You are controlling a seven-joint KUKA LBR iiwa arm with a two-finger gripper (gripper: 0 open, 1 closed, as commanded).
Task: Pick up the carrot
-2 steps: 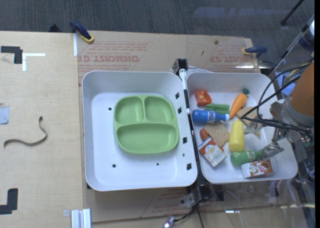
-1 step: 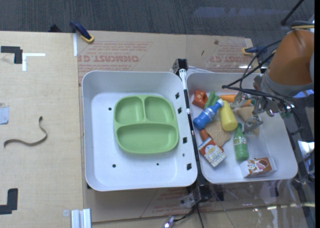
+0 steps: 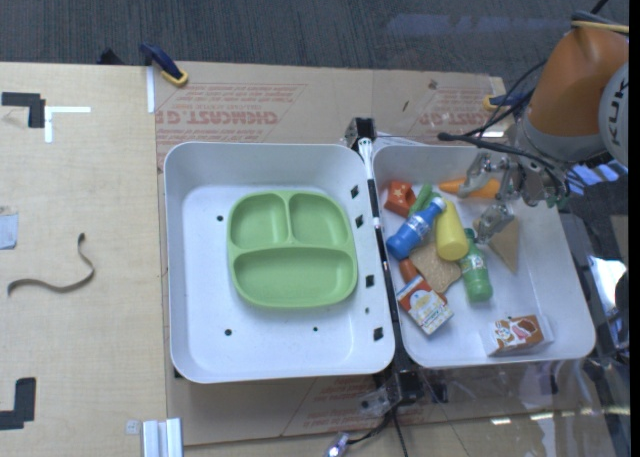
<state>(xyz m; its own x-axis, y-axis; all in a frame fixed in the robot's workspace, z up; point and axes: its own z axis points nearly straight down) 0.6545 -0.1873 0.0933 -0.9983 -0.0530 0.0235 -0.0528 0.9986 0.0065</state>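
Positioned over the right bin [image 3: 570,275], the gripper [image 3: 497,213] is seen hanging from the grey arm with its orange band [image 3: 578,80]; whether its fingers are apart or together cannot be told from this view. The carrot [image 3: 470,186] is seen lying in the far part of the right bin, just beside the gripper's metal parts, and it cannot be told whether it is touched by them.

Nearest the viewer in the right bin, a small brown carton [image 3: 518,334] is found by the near rim, and a red and white carton [image 3: 424,306] lies toward the bin's left side. Farther in, a green bottle [image 3: 475,276] and a brown cracker-like slab [image 3: 434,264] are set close together. Beyond them, a yellow bottle [image 3: 451,231] and a blue bottle [image 3: 414,229] are laid side by side, touching or nearly so. A red item [image 3: 400,197] is placed at the far left of the bin, with a green piece [image 3: 421,195] beside it.

In the left bin [image 3: 190,275], a green divided plate [image 3: 293,248] is seen near the middle. On the bench to the left, a dark curled cord [image 3: 55,277] lies well apart from both bins, and a blue and yellow clamp [image 3: 164,62] is seen at the far edge.
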